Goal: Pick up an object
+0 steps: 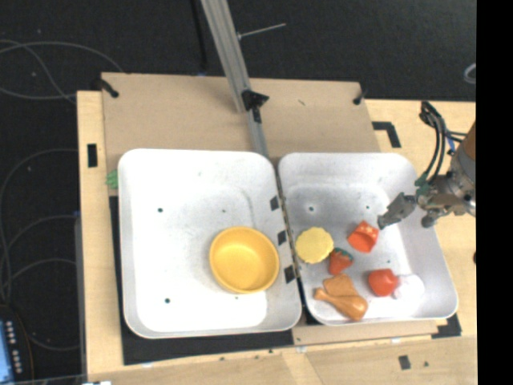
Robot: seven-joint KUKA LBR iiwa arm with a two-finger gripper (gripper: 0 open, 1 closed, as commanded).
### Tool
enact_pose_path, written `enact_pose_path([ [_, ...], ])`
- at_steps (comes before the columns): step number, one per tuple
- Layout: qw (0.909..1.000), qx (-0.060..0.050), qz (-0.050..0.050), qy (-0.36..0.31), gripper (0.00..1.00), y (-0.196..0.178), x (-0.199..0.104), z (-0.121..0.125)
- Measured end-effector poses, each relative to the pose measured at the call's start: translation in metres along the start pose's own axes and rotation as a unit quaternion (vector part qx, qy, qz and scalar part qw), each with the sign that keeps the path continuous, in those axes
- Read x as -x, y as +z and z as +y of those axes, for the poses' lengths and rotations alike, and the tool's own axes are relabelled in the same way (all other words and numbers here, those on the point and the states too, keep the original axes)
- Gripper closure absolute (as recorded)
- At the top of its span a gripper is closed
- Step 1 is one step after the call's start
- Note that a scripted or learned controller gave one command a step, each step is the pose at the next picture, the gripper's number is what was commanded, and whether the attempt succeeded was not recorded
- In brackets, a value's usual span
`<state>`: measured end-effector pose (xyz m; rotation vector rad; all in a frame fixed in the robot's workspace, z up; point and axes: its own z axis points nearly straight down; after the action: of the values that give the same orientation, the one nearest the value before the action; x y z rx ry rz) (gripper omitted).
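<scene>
Now | bench [321,103]: tan, on black floor | tool [417,211]: fingers spread, nothing pinched

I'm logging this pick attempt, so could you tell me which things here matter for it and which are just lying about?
In play:
gripper, over the right bin
red piece nearest it
red piece
orange piece
yellow round piece

Lying about:
yellow bowl in the left bin
metal post

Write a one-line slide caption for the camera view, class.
Gripper hovers open over the right bin near an orange-red toy; a yellow bowl sits in the left bin.
</scene>
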<state>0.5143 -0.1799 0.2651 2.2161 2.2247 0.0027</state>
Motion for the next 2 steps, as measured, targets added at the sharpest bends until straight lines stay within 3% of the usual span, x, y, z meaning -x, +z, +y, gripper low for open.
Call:
enact_pose_path([
  [1, 1.0, 0.0, 0.0, 0.001, 0.0, 0.0, 0.0, 0.0],
  [2, 1.0, -0.004, 0.0, 0.002, 0.0, 0.063, 0.001, -0.004],
])
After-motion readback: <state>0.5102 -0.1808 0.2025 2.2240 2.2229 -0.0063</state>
